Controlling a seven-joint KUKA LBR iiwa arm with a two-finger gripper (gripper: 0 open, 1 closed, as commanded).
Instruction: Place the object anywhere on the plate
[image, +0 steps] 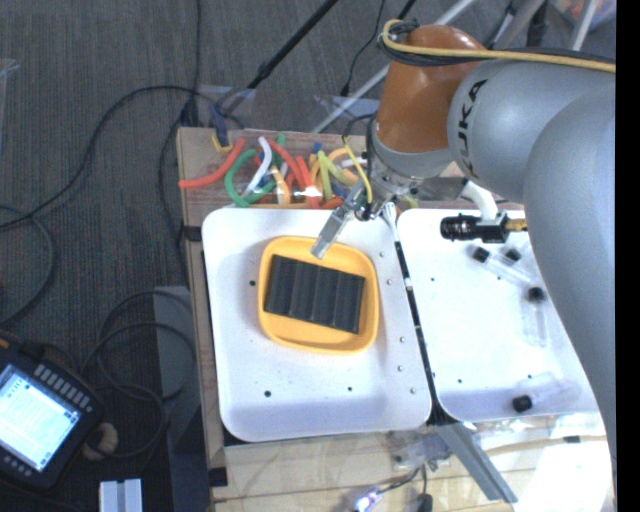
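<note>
Resting in the left bin (240, 390), the yellow plate (318, 340) carries a dark ridged block (313, 295); whether the jaws are clenched cannot be told.

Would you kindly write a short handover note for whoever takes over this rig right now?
Gripper: above the far rim of the yellow plate; whether it is open or shut cannot be judged from this view.
Things: the plate sits in the left bin. A dark ribbed block lies flat on the plate.
Done: the block appears to rest on the plate already.
Left: confirm the release and draw the arm back, clear of the bin.
</note>
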